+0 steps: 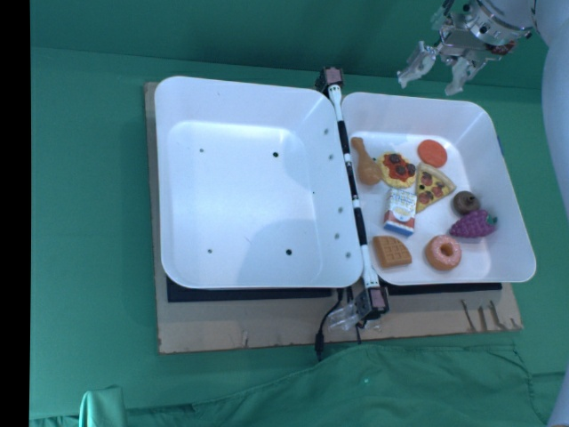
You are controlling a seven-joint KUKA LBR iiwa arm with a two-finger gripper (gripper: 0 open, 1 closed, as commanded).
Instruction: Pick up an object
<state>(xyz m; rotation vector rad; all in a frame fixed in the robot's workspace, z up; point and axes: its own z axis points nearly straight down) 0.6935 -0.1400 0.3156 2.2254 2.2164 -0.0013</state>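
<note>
My gripper [436, 75] hangs high over the far edge of the right bin [511, 261], fingers spread open with nothing between them. Below it in that bin lie several toy foods: a chicken drumstick [364, 161], a round pizza [396, 169], a pizza slice [431, 186], an orange-red disc [432, 153], a small juice carton [401, 212], a waffle [390, 252], a pink-iced donut [443, 253], a chocolate donut [465, 203] and a purple bunch of grapes [473, 225].
The left bin [178, 114] sits beside the right one, joined by a white-and-black hinge bar [349, 185]. Both rest on a cardboard sheet [240, 332] over green cloth. Cables and a clamp [360, 308] sit at the near end of the bar.
</note>
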